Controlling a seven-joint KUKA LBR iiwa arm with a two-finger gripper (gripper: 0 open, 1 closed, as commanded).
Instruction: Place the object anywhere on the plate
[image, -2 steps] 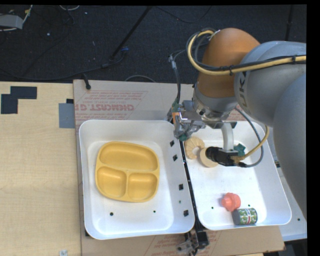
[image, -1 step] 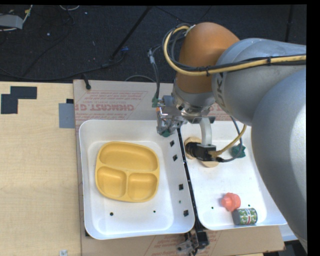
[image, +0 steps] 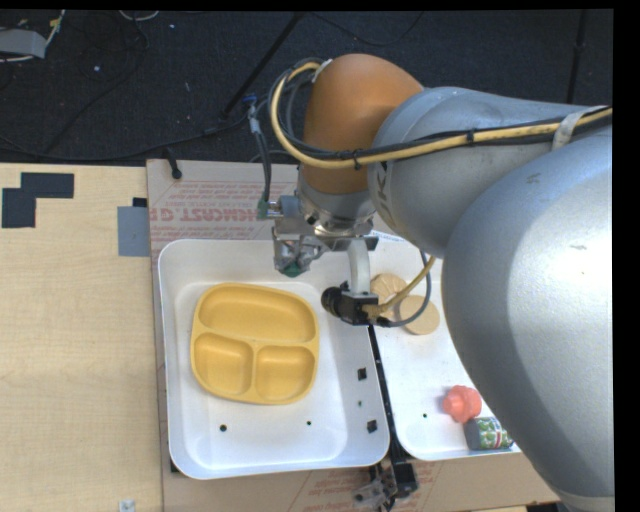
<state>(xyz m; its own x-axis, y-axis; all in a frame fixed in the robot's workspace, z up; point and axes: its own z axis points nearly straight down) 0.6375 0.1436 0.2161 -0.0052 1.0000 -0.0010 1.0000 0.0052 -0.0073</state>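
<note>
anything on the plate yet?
No, the yellow plate in the left bin has all three compartments bare.

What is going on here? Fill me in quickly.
A grey KUKA arm reaches in from the right, its end effector hovering above the left bin, just beyond the top edge of the yellow divided plate. The plate's compartments are bare. A red object and a green item sit in the right bin.
</note>
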